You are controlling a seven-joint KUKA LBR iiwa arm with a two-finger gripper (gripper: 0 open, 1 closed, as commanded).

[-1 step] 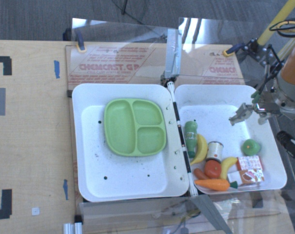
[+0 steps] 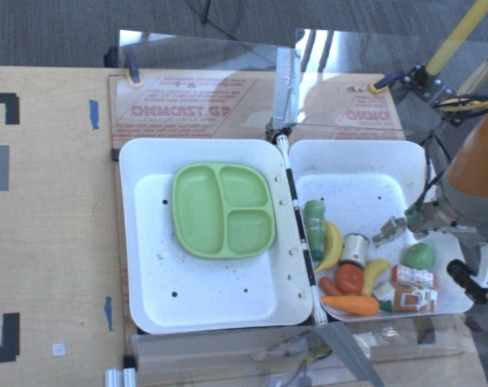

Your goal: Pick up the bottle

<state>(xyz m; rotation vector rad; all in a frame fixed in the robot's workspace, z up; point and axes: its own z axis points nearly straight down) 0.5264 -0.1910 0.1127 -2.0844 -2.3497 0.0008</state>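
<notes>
Bottle (image 2: 314, 226) (green) lies in right bin (image 2: 352, 158) beside banana (image 2: 333, 247).

Wooden bench (image 2: 50, 216) — 2 white bins (image 2: 139, 240) side by side

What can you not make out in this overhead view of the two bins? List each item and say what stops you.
- Gripper: small and blurred; finger state unclear.
- Arm: cut off by the right edge.
- Green bottle: label too small to read; lower end merges with the banana.
- Cartons: print too small to read.
- Can: contents and label unreadable; tomato overlaps its base.
</notes>
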